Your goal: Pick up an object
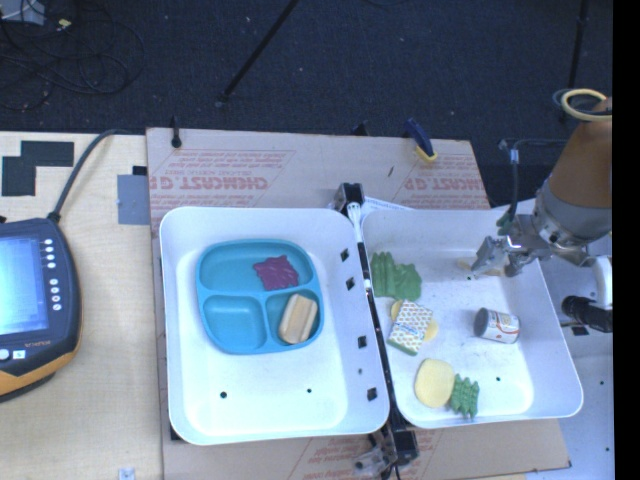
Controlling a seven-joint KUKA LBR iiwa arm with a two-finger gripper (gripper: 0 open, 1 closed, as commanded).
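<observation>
The approach step is judged in hand: nothing is seen held by the gripper (494, 255), its spread unreadable from here. Just below it lies the small can (496, 324); further left, the patterned block (410, 328). A descent onto the can is called for.

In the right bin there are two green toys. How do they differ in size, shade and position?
The green toy near the divider looks larger and lighter green; the green toy at the front edge looks smaller and darker. The first lies alone in the far left part of the right bin, above a checkered block. The second touches a yellow round piece. Both have a bumpy, leafy outline.
</observation>
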